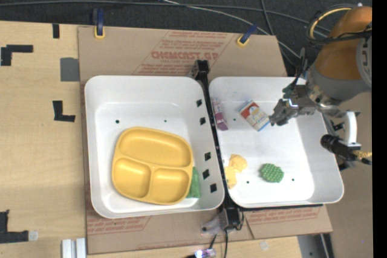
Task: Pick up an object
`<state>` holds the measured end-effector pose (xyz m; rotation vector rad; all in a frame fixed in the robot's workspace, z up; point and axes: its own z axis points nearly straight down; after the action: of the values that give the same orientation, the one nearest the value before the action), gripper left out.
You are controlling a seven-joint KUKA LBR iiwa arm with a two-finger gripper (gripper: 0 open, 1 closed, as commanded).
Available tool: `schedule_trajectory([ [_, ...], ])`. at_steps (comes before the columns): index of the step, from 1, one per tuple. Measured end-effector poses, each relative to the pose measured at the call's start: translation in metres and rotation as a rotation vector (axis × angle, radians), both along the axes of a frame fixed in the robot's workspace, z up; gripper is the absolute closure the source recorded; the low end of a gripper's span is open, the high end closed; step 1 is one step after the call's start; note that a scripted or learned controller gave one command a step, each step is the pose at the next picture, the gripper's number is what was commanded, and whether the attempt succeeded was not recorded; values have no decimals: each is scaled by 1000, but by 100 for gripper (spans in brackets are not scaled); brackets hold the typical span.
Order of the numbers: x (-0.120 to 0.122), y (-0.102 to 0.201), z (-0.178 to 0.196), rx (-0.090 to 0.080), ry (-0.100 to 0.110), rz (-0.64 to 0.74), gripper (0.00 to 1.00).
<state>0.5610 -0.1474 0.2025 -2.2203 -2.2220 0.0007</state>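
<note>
Hovering low over the right bin (314, 187), the jaws (282, 114) sit just beside the small red-and-white carton (254, 115), likely the target; nothing is seen between them, and their opening is unreadable. Green object (271, 173) lies nearer the counter's front.

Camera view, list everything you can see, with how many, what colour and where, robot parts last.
bins: two, white, side by side on the bench
tray: one, yellow, three compartments, in the left bin
green item: one, wedged beside the tray's right edge, left bin
small box: one, red and white, upper part of right bin
purple packet: one, at the right bin's left wall
yellow pieces: at the right bin's lower left
green bumpy object: one, lower right bin
clamps: two, blue and yellow, on the cardboard's top edge
cables: black, behind
gripper: one, dark, over the right bin beside the small box
</note>
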Motion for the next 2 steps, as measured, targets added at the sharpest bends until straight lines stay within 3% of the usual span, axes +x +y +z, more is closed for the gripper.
schedule_trajectory([
  [2,6,108,-5,1,1,6,100],
])
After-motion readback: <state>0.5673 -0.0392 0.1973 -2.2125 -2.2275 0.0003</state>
